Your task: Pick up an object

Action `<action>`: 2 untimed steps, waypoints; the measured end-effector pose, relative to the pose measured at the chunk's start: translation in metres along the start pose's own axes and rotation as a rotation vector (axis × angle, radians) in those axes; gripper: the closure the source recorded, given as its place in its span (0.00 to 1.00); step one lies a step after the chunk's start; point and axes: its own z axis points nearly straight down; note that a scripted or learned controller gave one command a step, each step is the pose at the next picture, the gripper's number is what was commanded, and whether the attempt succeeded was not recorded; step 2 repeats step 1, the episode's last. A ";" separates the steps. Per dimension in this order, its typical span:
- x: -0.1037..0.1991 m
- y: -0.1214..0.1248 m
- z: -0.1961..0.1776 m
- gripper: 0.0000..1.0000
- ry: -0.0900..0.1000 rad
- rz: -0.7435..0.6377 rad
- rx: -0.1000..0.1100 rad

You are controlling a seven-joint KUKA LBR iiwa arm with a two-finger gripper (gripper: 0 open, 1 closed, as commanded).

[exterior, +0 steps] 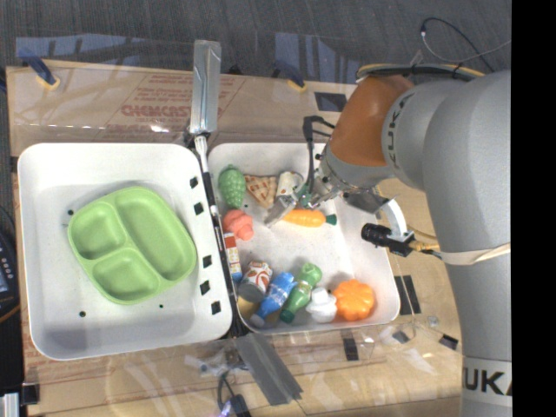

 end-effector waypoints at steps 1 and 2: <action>-0.046 -0.005 -0.001 0.00 -0.003 0.245 -0.003; -0.046 -0.005 -0.001 0.00 -0.003 0.245 -0.003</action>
